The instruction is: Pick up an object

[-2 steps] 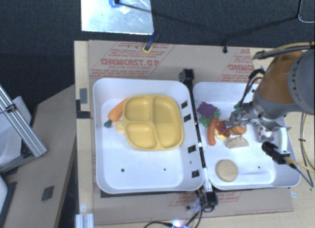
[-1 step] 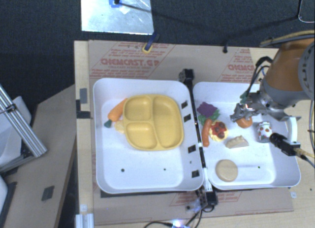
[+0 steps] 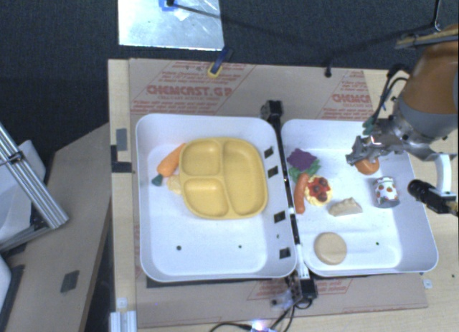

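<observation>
— Cut off or hidden? Arm (image 3: 430,87) running out at upper right; carrot (image 3: 170,160) partly tucked under yellow tray (image 3: 219,178) in left bin (image 3: 154,252).

— And the target? Small orange round thing (image 3: 368,166), right bin's (image 3: 419,252) upper part, right of centre frame, half covered.

— Grip? Gripper (image 3: 364,153) directly over it; fingers too blurred, cannot tell whether closed or holding.

A tan bench (image 3: 122,94) sits on dark blue-grey carpet (image 3: 57,44), a shiny metal sheet (image 3: 154,8) lying at twelve o'clock and aluminium framing (image 3: 29,187) at nine o'clock.
</observation>
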Controlling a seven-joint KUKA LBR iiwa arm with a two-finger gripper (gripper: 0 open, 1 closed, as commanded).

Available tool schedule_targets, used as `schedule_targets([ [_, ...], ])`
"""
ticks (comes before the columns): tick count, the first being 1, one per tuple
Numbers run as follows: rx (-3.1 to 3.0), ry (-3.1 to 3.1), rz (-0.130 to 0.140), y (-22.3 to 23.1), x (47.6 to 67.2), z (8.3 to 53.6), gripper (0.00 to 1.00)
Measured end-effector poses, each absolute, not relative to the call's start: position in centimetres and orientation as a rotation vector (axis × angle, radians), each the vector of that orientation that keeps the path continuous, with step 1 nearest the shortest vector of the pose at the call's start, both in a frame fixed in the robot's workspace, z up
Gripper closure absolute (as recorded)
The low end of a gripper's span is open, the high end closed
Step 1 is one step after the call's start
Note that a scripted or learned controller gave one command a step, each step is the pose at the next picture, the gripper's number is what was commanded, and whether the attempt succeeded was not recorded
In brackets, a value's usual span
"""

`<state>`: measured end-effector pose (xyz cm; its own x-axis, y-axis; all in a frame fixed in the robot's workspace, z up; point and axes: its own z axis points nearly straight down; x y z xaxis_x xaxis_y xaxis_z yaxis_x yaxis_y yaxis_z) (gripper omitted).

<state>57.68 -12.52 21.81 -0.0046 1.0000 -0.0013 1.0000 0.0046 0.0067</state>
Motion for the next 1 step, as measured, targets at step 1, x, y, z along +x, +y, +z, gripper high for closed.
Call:
schedule_targets([
  [1,2.211,2.232,0.004,-7.2,56.25,23.17,1.0],
])
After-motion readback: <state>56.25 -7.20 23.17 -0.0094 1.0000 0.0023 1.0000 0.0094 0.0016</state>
